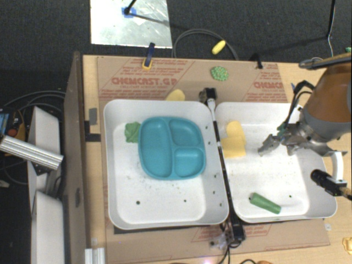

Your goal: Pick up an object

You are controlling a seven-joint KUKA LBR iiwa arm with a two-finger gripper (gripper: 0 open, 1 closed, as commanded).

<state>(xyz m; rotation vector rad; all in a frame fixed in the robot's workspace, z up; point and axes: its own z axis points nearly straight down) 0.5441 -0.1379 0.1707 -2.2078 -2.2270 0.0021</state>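
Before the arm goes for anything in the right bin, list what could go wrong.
1. The end effector hovers between the yellow block and the green cylinder, over neither; a straight descent would likely close on bare bin floor.
2. The yellow block lies close to the right bin's left wall, so a finger may strike the wall or divider.
3. The green cylinder looks round and could roll away when nudged.
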